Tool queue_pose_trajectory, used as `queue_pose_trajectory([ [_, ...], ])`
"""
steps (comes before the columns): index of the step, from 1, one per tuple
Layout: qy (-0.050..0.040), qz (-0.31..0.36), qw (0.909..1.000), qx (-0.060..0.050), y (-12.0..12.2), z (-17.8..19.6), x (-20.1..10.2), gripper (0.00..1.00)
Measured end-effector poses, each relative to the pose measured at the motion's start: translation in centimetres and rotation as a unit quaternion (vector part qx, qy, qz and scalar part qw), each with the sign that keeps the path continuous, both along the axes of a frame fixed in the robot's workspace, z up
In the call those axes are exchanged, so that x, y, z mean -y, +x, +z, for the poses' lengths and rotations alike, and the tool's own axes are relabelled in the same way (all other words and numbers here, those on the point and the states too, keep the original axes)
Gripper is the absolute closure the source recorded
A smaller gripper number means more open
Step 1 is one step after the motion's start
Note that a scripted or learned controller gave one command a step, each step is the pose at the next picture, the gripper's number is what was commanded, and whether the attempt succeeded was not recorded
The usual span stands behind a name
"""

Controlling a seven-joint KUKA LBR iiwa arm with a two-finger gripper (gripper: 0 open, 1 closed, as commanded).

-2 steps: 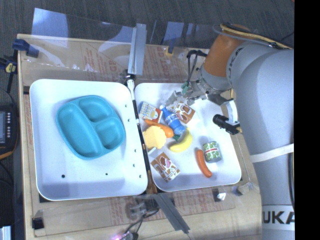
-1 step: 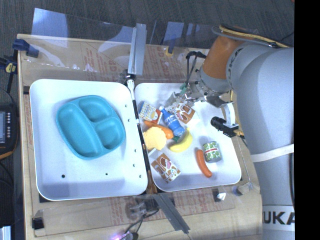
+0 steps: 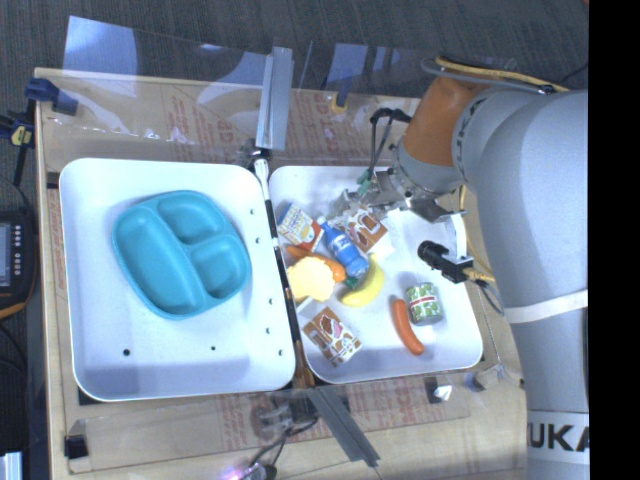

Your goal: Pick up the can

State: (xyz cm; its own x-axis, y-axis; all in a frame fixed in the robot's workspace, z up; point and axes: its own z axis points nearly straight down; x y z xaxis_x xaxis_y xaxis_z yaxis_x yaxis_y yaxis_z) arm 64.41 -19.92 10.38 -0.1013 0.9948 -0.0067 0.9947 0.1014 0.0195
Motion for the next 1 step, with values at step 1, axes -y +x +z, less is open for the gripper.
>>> queue_pose_trajectory([
  [1, 0.0021, 0.025, 0.9997, -0.009, -0.24, -0.82, -2.19, 0.0],
])
